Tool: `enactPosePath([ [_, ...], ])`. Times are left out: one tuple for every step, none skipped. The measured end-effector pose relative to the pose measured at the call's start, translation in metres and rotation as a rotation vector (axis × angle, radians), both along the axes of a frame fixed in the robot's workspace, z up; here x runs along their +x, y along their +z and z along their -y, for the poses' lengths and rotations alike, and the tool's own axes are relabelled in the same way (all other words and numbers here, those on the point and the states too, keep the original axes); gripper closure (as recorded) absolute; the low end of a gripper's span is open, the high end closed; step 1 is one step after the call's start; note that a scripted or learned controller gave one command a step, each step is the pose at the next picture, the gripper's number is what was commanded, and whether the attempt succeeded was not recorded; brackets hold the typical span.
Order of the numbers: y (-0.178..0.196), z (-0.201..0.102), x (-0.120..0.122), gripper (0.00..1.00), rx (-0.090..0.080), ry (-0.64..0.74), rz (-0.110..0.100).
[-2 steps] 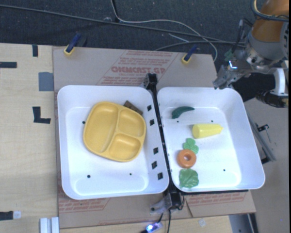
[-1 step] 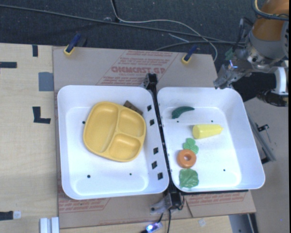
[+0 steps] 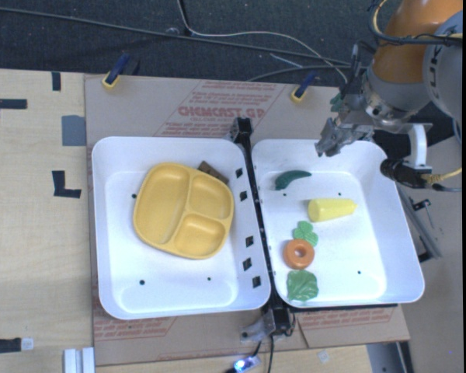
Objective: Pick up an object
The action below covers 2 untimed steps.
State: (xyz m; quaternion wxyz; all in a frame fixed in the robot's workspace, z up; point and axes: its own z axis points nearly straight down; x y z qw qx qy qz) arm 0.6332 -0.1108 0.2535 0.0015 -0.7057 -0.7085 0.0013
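Gripper above right bin — glossy, rounded toy food.

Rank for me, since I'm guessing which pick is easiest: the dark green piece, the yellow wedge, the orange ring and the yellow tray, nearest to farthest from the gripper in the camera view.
From the gripper:
1. Dark green piece, top of the right bin.
2. Yellow wedge, middle of the right bin.
3. Orange ring, lower in the right bin.
4. Yellow tray, in the left bin.

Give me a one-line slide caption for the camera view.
Gripper above the right bin's far rim; toy foods inside, yellow tray left.
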Motion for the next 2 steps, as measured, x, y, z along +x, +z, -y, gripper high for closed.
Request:
enactPosePath([
  [-0.015, -0.046, -0.011, 1.00, -0.001, 0.000, 0.001],
  [-0.018, -0.091, -0.018, 1.00, 0.000, 0.001, 0.001],
])
